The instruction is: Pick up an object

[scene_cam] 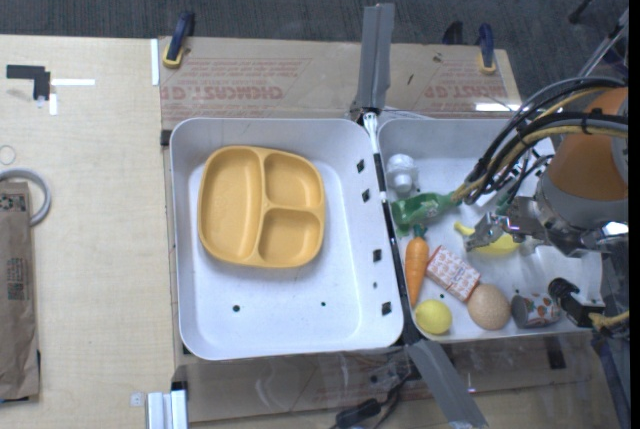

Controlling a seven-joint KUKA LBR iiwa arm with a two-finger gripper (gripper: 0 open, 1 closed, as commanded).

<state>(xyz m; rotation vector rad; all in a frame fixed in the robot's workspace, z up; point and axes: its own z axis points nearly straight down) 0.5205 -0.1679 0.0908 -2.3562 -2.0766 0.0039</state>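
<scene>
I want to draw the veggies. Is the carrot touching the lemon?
Apart. The camera view shows the carrot ending above the lemon, with a strip of white bin floor between them.

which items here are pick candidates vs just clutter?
Pick candidates, all in the right bin:
carrot, lemon, egg, red-and-white box, banana under the hand, green item, small white cup

Just lying about:
yellow divided plate in the left bin, brown paper bag, blue clamps
</scene>
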